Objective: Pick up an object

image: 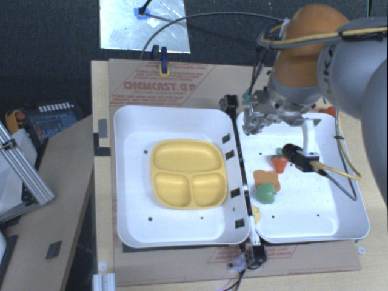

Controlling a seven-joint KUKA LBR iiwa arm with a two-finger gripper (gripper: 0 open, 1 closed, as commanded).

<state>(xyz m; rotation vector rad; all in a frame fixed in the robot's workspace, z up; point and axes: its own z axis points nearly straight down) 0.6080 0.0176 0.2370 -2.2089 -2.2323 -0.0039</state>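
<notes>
1. Looking first at the small things to be picked, we find them gathered in the right bin (315, 223), near its left wall. A rounded green piece (265, 193), smooth and slightly glossy, touches a flat orange piece (267, 178) with an uneven outline just behind it.
2. A small red piece (279, 163) lies just beyond the orange one; it is too small for us to tell its exact shape.
3. A pale yellow scrap (256, 213) sits at the bin's left edge, near the green piece and partly hidden by the rim.
4. The gripper (252, 125), bare grey metal, hangs over the back left part of the same bin, apart from the coloured pieces. We cannot tell how far open it is, nor whether it has hold of anything.
5. The arm (357, 65) above it is smooth and grey, with a bulging orange band (303, 47).
6. The right bin is shallow, white and matte, with rounded corners.
7. The left bin (130, 162), of the same make, holds a yellow tray (187, 173). This is rounded moulded plastic, divided into one long compartment and two smaller ones.
8. Both bins rest on a brown cardboard sheet (163, 85) printed in red.
</notes>
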